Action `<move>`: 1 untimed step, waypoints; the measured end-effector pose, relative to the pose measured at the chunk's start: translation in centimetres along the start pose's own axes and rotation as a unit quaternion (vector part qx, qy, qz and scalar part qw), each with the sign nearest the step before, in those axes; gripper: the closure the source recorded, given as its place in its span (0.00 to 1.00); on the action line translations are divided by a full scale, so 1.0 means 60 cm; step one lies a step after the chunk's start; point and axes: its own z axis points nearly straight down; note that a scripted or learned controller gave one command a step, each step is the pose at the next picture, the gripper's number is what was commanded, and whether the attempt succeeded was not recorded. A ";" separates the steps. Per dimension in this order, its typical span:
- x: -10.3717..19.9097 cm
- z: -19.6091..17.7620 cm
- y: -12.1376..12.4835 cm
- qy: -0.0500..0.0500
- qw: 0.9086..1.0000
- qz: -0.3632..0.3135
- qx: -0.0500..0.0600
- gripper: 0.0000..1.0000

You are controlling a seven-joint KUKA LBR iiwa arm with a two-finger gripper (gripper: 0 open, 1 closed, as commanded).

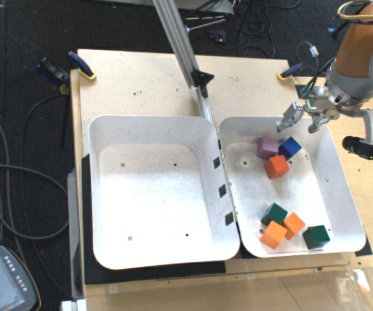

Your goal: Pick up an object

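Gripper (301, 118) fingers spread, empty. Blue cube (290, 147) just below; drop straight, avoid purple cube (268, 147) touching it.

Table (154, 83): light wood top, speckled w/ dark marks. Two shallow white bins are carried side by side on it. Left bin (102, 173) is set touching the right bin (342, 193) along the mid seam. Beyond the left bin, bare tabletop is seen; clamps w/ yellow tips are fixed at its far corners, left clamp (76, 67), right clamp (291, 71).
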 end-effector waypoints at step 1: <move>0.000 -0.005 0.002 -0.001 1.000 -0.001 -0.002 0.00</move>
